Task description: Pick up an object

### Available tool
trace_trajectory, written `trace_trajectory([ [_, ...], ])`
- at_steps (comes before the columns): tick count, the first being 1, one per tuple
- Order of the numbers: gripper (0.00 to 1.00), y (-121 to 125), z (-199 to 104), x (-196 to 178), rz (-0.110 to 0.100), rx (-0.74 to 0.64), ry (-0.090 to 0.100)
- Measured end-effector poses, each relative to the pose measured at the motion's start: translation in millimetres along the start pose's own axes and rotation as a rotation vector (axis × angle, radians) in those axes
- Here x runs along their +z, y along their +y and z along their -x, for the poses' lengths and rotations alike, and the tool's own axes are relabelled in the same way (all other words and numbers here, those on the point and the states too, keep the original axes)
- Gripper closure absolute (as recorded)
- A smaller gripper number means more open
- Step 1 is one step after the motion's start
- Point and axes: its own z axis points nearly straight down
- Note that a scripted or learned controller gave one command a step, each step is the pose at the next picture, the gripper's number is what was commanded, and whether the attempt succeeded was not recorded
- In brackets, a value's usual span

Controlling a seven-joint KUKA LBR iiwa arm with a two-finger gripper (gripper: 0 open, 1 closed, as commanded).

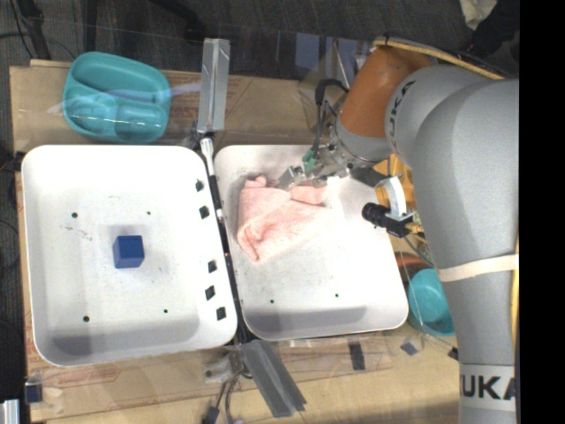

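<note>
Pink terry-looking cloth (275, 217) lies crumpled in the right bin (353, 312), its upper edge directly under my gripper (307, 171) and the bulk of it spreading down and to the left of my fingertips. Whether my fingers are spread or pinched I cannot tell. I judge the cloth light, soft and limp, so it will sag and drape; a raised fold near my tips looks the best purchase.
</note>
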Motion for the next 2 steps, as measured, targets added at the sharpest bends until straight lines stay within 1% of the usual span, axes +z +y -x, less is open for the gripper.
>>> trace_trajectory([
  [1, 0.0, -13, -9, 11, 0.0, -0.035, 0.0],
  [2, 1.0, -12, -9, 0, 0.0, -0.04, 0.0],
])
